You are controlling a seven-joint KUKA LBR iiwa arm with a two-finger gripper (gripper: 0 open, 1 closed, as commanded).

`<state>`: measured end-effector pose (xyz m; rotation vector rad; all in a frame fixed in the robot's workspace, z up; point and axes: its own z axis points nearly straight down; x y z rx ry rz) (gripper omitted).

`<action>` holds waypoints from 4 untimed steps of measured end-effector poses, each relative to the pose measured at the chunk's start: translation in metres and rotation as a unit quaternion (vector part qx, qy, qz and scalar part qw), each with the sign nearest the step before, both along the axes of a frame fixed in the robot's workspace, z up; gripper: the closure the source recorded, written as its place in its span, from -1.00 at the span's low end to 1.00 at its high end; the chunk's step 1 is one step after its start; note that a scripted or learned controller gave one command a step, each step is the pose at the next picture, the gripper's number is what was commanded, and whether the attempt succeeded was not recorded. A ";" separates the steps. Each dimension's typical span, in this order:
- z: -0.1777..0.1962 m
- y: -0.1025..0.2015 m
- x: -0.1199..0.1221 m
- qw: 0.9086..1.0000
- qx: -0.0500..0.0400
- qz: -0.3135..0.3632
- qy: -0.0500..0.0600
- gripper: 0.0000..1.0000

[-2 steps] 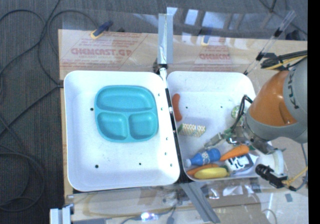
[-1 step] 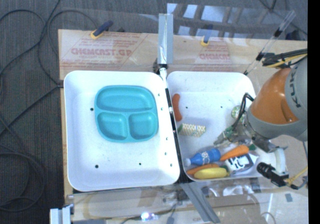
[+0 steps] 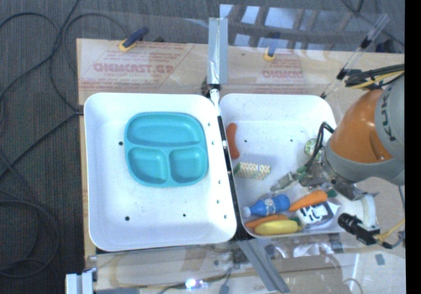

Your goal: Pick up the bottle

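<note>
Bottle lies just left of my jaws, ungrasped; I can't tell their state. I judge approach underway; next, centre over it.

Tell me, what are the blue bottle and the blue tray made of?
The bottle looks like shiny plastic, judging by its bright blue body and white cap. The divided tray looks like smooth moulded plastic in one even turquoise colour. Both are guesses from looks alone.

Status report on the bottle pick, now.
Gripper low in right bin, fingers unclear. Blue bottle lying free near front wall. Carrot and banana crowd it.
</note>
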<state>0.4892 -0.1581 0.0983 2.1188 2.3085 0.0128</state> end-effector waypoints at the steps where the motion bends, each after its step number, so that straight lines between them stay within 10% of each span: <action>1: -0.009 0.045 -0.002 0.999 -0.005 0.049 0.000 -1.00; 2: -0.009 -0.006 -0.002 0.999 -0.002 0.042 0.000 -1.00; 3: -0.009 0.050 -0.001 0.986 -0.005 0.165 -0.001 -1.00; 4: -0.009 0.040 -0.001 0.987 -0.002 0.162 0.000 -1.00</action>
